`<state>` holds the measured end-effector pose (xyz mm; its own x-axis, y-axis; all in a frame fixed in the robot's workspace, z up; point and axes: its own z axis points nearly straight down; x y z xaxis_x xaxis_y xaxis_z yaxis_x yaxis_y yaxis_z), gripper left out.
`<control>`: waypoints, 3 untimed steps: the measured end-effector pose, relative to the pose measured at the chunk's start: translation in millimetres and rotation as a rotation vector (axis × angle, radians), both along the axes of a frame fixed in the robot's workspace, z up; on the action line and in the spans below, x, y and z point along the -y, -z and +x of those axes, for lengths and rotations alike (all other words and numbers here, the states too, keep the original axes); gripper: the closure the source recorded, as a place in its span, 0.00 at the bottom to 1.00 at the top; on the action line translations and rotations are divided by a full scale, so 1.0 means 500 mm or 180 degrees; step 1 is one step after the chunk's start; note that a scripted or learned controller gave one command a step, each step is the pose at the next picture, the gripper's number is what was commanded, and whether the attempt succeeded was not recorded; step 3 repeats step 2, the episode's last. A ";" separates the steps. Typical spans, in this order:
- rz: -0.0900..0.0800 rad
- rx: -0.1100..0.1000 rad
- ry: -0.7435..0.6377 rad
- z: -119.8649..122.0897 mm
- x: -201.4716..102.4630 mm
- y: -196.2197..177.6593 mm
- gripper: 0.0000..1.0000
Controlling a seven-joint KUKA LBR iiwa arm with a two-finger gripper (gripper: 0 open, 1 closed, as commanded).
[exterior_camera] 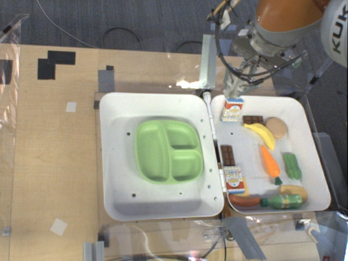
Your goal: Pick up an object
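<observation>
While above the carton, gripper hovers.

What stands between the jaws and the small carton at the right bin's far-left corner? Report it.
Nothing visible does. The gripper hangs right above the small carton, which lies at the far-left corner of the right bin. The chocolate bar and banana lie beside it, not over it.

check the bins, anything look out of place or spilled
Nothing stands out. The green divided plate lies flat in the left bin, and the toy foods, such as the banana and carrot, sit inside the right bin.
</observation>
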<state>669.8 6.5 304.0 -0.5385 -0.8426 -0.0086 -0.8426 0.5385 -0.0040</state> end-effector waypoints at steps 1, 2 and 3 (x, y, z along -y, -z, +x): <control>0.0008 0.0047 0.0014 0.005 0.001 -0.032 1.00; 0.0021 0.0085 0.0019 0.009 -0.003 -0.060 1.00; 0.0021 0.0085 0.0019 0.009 -0.003 -0.060 1.00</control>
